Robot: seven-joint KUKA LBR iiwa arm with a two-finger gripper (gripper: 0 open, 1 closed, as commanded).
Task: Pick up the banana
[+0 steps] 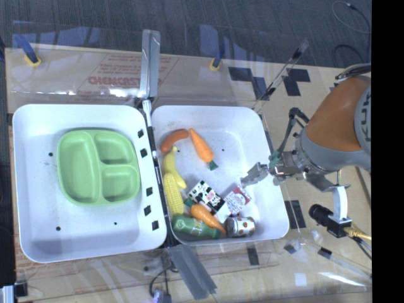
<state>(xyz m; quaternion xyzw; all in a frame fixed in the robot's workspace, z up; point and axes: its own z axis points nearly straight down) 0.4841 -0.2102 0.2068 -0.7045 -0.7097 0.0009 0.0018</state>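
Banana [171, 165] lay in right bin [252, 122], near its left wall, between an orange sausage [173, 139] above and a corn cob [173, 193] below. Jaws [255, 173] hung over bin's right side, well apart from banana; opening impossible to judge.

Lighting is pretty even and fairly bright, seems to come from overhead, so the two white bins [208, 115] look clean with barely any shadow inside, just soft grey along their walls. The clear plastic sheeting [95, 74] across the upper left catches a pale, milky glare. The dark floor [189, 11] along the top stays dim. Overall it's a bit soft and low-res, small labels are unreadable, and the orange arm [341, 115] at the right looks slightly blurred.
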